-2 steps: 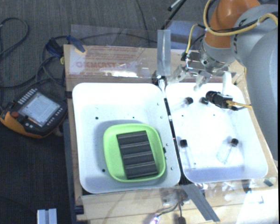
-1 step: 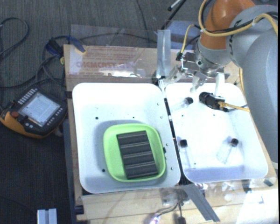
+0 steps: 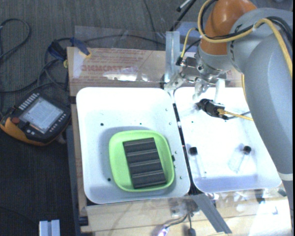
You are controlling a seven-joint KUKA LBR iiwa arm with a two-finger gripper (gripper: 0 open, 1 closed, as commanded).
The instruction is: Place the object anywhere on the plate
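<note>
Here, a dark ribbed block [image 3: 145, 162] lies on the green plate [image 3: 117, 154] — gripper [image 3: 205, 90] state unclear.

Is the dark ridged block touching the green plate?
Touching. The camera view shows the dark ridged block lying flat on the green plate, inside its rim, in the left bin.

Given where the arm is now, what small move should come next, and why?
Probably lift the gripper away from the right bin's back edge and stop. The dark ridged object already lies on the green plate in the left bin, so the placing looks done.
</note>
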